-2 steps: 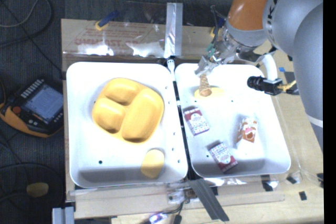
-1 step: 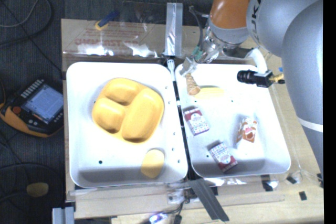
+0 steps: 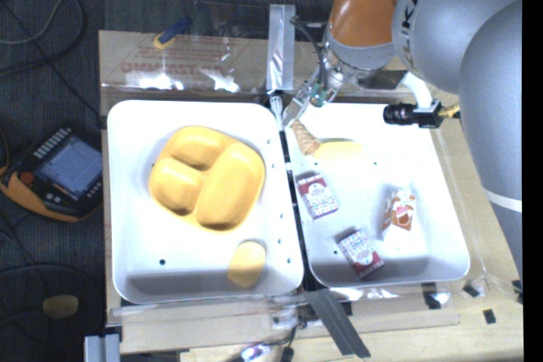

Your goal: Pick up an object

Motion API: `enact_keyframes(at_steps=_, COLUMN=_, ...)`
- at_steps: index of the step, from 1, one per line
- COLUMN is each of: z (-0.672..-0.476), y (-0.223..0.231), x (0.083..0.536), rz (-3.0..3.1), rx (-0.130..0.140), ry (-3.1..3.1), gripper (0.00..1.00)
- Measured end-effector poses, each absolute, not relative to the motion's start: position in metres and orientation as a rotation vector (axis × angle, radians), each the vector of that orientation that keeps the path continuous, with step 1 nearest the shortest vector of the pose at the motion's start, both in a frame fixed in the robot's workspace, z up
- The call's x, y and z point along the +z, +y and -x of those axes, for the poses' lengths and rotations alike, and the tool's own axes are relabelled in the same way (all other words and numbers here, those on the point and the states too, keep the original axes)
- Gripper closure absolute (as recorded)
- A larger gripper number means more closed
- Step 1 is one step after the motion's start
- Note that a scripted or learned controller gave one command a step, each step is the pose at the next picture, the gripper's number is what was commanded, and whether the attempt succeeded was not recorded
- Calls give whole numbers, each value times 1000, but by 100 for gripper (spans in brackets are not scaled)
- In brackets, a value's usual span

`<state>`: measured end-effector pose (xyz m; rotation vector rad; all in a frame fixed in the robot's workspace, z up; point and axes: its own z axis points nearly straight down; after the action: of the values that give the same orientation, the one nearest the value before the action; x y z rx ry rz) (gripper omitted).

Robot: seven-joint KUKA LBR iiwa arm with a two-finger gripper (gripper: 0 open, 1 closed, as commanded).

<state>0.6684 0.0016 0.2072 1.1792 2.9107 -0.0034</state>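
Dark carpet with loose cables surrounds a wooden bench (image 3: 136,47) that carries two shallow white bins side by side. On the floor to the left lies an orange-edged handheld controller (image 3: 58,174).

Inside the left bin (image 3: 127,267) sit a big yellow lumpy toy (image 3: 206,178), made of three rounded lobes, and a small yellow pad (image 3: 248,262) near the front wall. Across the right bin (image 3: 450,250) are spread a pale yellow wedge (image 3: 339,150) with a brown cone-shaped piece (image 3: 305,138) just beside it, a red and white packet (image 3: 317,195) near the dividing edge, a second red packet (image 3: 359,251) further forward, and a small orange and white wrapper (image 3: 400,211) toward the right wall.

From the right comes the grey arm (image 3: 458,21) with its orange band, and its gripper (image 3: 299,108) hangs low over the back left corner of the right bin, close to the brown cone. Whether the fingers are apart or together cannot be told at this size and slant, and nothing can be made out between them.

By my reading the pick is not done: every object rests on a bin floor. Closing on one item and lifting it clear both remain, with the cone or the wedge the likeliest choice.
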Motion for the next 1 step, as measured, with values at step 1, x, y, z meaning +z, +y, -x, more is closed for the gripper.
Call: enact_keyframes(at_steps=1, z=-648, y=33, x=207, rz=-1672, rx=-2, ry=2661, gripper=100)
